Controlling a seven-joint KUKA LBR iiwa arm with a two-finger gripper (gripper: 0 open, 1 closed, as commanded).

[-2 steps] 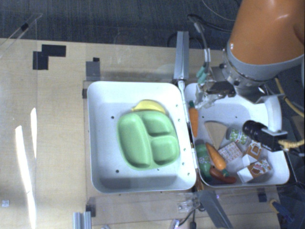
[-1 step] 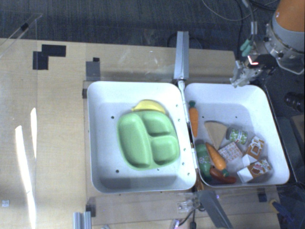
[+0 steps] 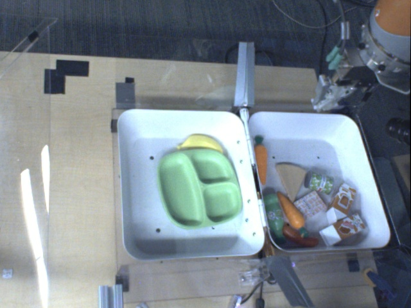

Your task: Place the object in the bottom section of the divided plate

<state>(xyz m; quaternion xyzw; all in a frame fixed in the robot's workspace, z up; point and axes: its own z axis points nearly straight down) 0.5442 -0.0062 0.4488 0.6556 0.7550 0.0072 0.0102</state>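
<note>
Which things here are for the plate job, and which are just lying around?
For the job:
- green divided plate in the left bin
- pincer, above the right bin's far edge
- toy foods in the right bin, one to be picked: carrot, small packets

Lying about:
- yellow thing tucked behind the plate
- cables on the floor

1. Robotics lab, plainly: a pale tabletop (image 3: pixel 70 191) carries two shallow white bins (image 3: pixel 135 172) clamped by a metal rail (image 3: pixel 243 76).
2. Black tape markers (image 3: pixel 64 74) sit on the surface.
3. Loose cables (image 3: pixel 302 8) trail over dark carpet (image 3: pixel 141 11).
4. A grey arm with an orange band (image 3: pixel 393 5) leans in.
</note>
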